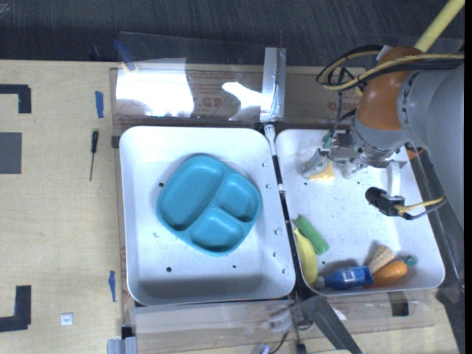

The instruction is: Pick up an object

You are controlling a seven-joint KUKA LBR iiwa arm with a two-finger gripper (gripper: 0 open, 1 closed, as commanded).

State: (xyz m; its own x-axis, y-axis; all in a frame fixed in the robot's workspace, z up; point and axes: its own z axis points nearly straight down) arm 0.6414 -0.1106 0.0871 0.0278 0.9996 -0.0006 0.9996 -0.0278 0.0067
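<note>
My gripper [327, 167] is low over the back left part of the right bin [424, 231]. It is open, its two grey fingers spread apart. A small pale yellow wedge [321, 173] lies on the bin floor between the fingertips, and nothing is clamped. Along the bin's left wall lie a yellow banana [306, 255] and a green stick-shaped piece [313, 234]. At the front edge sit a blue bottle [346, 277], an orange carrot [391, 271] and a tan cone [380, 255].
The left bin [140, 257] holds a blue divided plate [210, 203]. A black plug with a yellow cable [385, 200] hangs off the arm over the right bin's middle. The divider between the bins [279, 190] runs just left of the gripper.
</note>
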